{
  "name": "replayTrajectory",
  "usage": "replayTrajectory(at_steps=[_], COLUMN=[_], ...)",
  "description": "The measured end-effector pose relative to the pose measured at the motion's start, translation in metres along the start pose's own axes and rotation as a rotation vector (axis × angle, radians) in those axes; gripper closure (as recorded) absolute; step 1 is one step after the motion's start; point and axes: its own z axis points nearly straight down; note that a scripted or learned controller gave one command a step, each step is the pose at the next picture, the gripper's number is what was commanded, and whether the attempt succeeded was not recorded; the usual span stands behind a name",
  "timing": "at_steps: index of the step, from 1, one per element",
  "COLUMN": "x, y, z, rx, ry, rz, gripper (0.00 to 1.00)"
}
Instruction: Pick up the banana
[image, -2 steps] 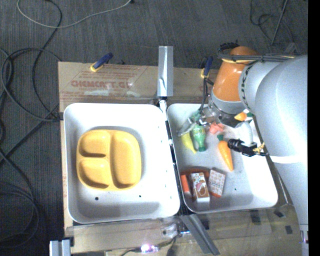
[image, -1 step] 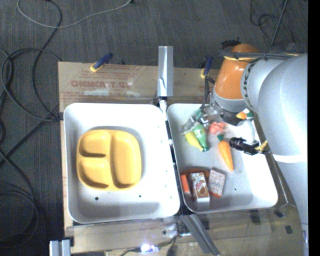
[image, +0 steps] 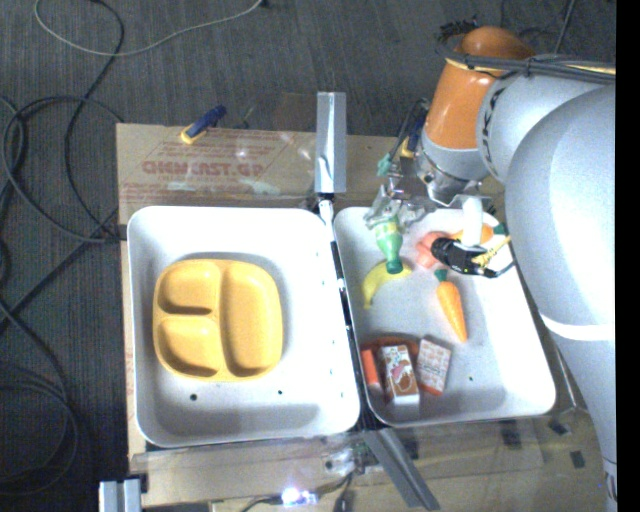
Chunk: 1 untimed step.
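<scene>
Camera view, end effector (image: 390, 212) above banana (image: 374, 281)

Partly hidden and cut-off things at the right bin

The curved yellow banana (image: 373, 282) lay partly under a green plastic bottle (image: 389, 243), its upper end covered. The two-finger metal gripper (image: 385, 208) was too tangled with cables to read. The big grey arm (image: 565, 190) ran off the right edge and hid the shallow white right-hand bin's (image: 500, 395) far corner.
</scene>
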Motion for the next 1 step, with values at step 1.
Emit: replayTrajectory(at_steps=[1], x=[0.0000], y=[0.0000], z=[0.0001], rx=[0.000], ry=[0.000], rz=[0.000], gripper=[0.00])
